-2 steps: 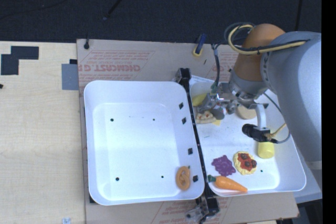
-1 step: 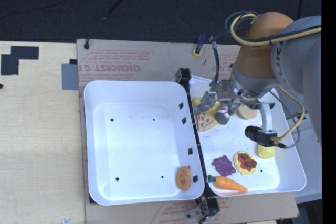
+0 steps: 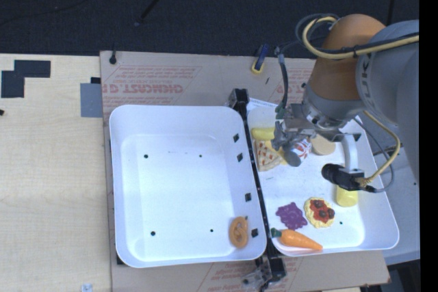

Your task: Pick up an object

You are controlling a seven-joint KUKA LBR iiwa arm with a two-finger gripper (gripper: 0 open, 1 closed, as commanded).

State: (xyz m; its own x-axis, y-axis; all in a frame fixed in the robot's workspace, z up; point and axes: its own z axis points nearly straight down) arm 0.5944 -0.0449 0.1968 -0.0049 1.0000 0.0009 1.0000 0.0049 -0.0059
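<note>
From where I stand, the tool [image 3: 291, 147] hangs low over the right bin [image 3: 383, 232], near that bin's eleven o'clock corner. Just beside it lie a yellow piece [image 3: 262, 134] and a pizza slice [image 3: 267, 157], the slice at roughly seven o'clock from the tool. Whether the tool is open, closed or gripping anything I cannot tell; its tip is a grey blur among cables.

Further out, toward the bin's five o'clock side, a purple grape bunch [image 3: 292, 215] sits next to a round yellow pastry [image 3: 319, 212] with red spots. A carrot [image 3: 300, 239] lies at six o'clock, against the near rim. A yellow cup [image 3: 346, 197] rests at three o'clock from the pastry, under a black part [image 3: 342, 176] of the arm.

The left bin [image 3: 137, 126] holds a pretzel [image 3: 239, 232] in its five o'clock corner. Both bins rest on cardboard [image 3: 164, 82] on the desk [image 3: 48, 181]. The grey arm [image 3: 383, 72] with its orange band [image 3: 342, 68] comes in from three o'clock.
</note>
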